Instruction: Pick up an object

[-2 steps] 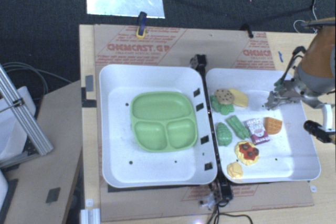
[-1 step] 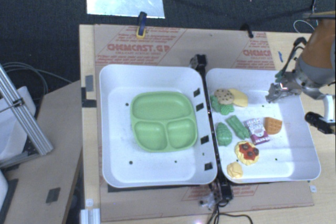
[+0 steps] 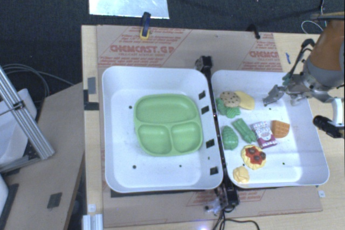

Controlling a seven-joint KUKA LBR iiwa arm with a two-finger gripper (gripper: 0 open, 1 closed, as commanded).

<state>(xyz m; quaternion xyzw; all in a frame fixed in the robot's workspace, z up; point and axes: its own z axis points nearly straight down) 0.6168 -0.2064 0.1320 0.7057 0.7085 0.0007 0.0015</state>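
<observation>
Objects to pick: a scatter of toy food lies in the right bin (image 3: 307, 132), none of it lifted yet.
Cookie (image 3: 229, 98): far-left of the scatter, touching a yellow piece (image 3: 246, 100) on its right and a green leafy piece (image 3: 228, 110) on its near side.
Middle group: a green pickle-like piece (image 3: 243, 130) and a rounder green piece (image 3: 229, 138) lie side by side; just right of them sit a small purple-and-white packet (image 3: 263, 134) and an orange waffle-like piece (image 3: 280, 129).
Near group: a small pizza (image 3: 254, 157) and a pale yellow piece (image 3: 241, 174), close together.
End effector (image 3: 274, 95): hangs over the far-right part of the right bin, above bare floor and well apart from every toy; whether it is spread or pressed together, I cannot tell, and nothing is seen between its tips.
Doing the step well: I judge the waffle-like piece or the packet the closest targets; the waffle stands freer, so a descent centred on it should avoid nudging neighbours. Clustered items like the cookie risk a double contact.
Left bin (image 3: 118, 89): holds a green three-compartment plate (image 3: 167, 123).
Writing: the brown sheet on the table (image 3: 178, 43) reads "CHEMCAST" in red; the packet's print is too small to read.
</observation>
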